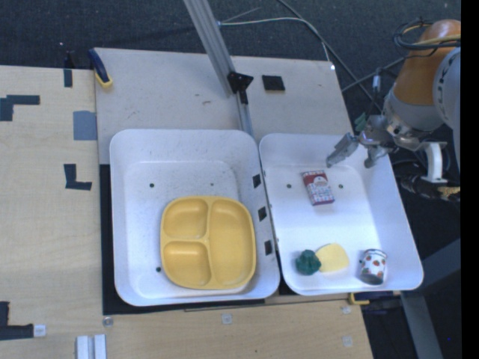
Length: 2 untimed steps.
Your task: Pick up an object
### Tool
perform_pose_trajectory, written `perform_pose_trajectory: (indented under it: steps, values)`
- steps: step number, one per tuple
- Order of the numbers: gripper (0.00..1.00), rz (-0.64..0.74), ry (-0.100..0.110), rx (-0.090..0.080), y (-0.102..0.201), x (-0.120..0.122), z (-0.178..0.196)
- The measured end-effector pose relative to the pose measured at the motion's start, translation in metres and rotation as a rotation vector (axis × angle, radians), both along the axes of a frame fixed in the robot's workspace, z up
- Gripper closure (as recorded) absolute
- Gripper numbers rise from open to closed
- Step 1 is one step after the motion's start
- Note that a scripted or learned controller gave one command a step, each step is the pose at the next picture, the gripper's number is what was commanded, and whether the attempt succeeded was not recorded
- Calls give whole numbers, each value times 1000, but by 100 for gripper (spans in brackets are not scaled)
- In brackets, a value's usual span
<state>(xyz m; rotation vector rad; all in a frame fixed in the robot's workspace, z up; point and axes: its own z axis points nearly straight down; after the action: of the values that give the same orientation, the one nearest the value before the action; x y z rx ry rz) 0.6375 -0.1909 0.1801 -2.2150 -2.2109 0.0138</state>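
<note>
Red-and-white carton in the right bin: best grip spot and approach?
Grip the red-and-white carton across its short width, on the long edges, descending from above. It lies flat and alone mid-bin, long axis roughly up-down in view, with bare floor either side. The gripper hovers just above-right of it.

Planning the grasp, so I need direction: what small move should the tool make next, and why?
Probably drop toward the red-and-white box just below it in view. The tool hovers open over the right bin's top edge, holding nothing, and that box lies nearest, apart from other items.
</note>
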Motion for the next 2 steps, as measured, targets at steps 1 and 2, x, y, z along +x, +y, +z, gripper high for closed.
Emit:
perform_pose_trajectory:
  steps: [1,2]
  values:
    - [0,3,-14,-3,0,4,8]
    - [0,4,-8,-2,11,5,-46]
